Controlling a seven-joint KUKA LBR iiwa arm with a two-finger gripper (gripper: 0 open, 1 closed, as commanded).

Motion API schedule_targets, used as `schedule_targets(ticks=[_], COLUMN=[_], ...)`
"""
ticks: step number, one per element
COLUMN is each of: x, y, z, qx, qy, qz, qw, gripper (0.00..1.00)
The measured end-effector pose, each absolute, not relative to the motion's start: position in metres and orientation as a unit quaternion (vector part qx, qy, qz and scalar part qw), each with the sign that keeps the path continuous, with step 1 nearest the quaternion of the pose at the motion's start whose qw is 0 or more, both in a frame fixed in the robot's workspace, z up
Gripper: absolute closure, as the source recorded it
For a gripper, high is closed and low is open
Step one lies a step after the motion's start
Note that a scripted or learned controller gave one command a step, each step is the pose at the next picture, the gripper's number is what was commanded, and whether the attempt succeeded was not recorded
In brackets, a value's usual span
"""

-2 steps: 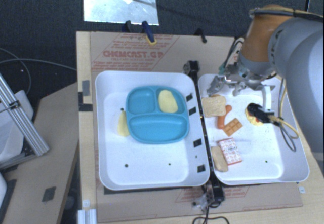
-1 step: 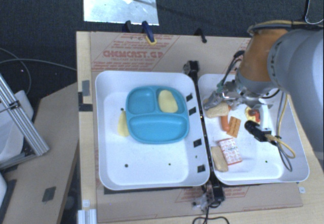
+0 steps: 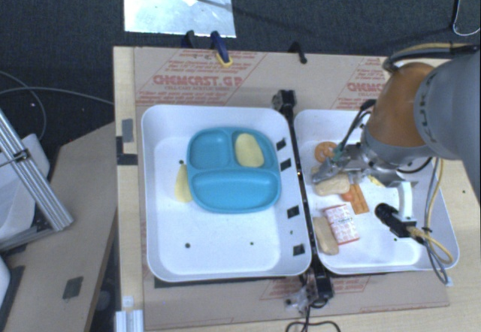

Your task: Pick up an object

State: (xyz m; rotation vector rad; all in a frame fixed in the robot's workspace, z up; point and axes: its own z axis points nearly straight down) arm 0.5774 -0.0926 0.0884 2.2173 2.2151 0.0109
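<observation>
Arm's down in the right bin, digging for a grab

Big grey arm over the right bin, gripper low on a tan bread-ish piece; can't tell if it's clamped or loose, too blurry. The orange stick and red-white packet crowd it, so it could snag two or slip off.

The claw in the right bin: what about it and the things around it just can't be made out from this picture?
- Claw: whether it grips anything; the arm overhangs it.
- Tan piece under the claw: touching or apart, unclear from this slant.
- Orange round item: partly covered by the claw, too small to name.
- Red-and-white packet: print too small to read.
</observation>
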Motion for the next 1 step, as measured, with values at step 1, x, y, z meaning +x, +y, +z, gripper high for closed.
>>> schedule_targets(ticks=[1], x=[0.5905], y=[-0.0011], z=[0.1895], qx=[0.705], qy=[0.709], qz=[0.0014], qw=[0.004], gripper=[0.00])
